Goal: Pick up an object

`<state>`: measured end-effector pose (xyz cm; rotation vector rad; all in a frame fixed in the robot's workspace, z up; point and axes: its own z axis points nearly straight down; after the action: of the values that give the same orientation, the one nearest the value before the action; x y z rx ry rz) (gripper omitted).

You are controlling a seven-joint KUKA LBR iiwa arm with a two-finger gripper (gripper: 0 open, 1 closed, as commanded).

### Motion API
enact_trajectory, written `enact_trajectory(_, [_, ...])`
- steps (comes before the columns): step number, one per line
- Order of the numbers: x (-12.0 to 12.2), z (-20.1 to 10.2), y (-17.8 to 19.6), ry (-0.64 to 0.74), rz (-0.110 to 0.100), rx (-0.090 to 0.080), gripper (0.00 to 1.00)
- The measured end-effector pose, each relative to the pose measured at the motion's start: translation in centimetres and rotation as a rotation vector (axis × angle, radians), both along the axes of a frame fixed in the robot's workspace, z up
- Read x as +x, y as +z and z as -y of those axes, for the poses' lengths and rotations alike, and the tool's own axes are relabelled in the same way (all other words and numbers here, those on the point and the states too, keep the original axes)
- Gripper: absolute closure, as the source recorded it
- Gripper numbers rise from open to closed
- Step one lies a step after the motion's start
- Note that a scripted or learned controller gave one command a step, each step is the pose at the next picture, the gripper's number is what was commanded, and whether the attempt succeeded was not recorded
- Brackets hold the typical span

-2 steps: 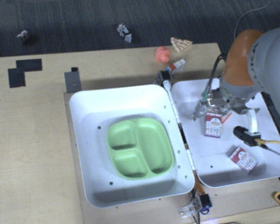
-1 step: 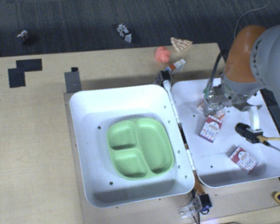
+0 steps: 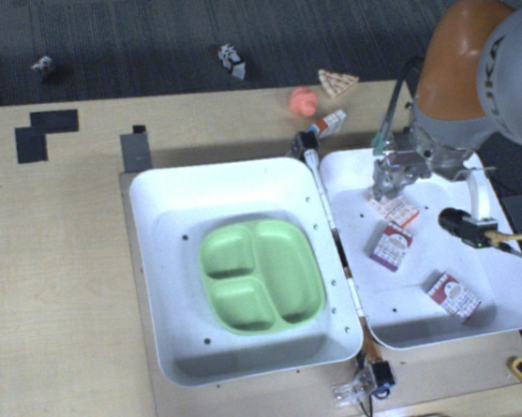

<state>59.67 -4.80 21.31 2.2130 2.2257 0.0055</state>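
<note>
The grey arm comes in from the right and hangs over the far left corner of the right bin, its orange band high above the rim. The jaws point down at the bin floor there, just above a small red-and-white packet that lies tilted beneath them. From here I cannot tell whether they are clenched or released, nor whether they touch the packet. A second packet lies just beside the first, a little nearer the bin's front edge. A third packet sits apart from both, towards the front right corner. All three lie flat on the white floor. The left bin holds a pale green tray with three compartments, set about in its middle. Behind the bins, near the tabletop's far edge, rest an orange ball and a tan wedge. A small tube lies close to where the two bins meet.
</note>
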Motion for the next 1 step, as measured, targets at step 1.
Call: enact_trajectory(1, [-0.03, 0.02, -0.04, 0.000, -0.001, 0.000, 0.00])
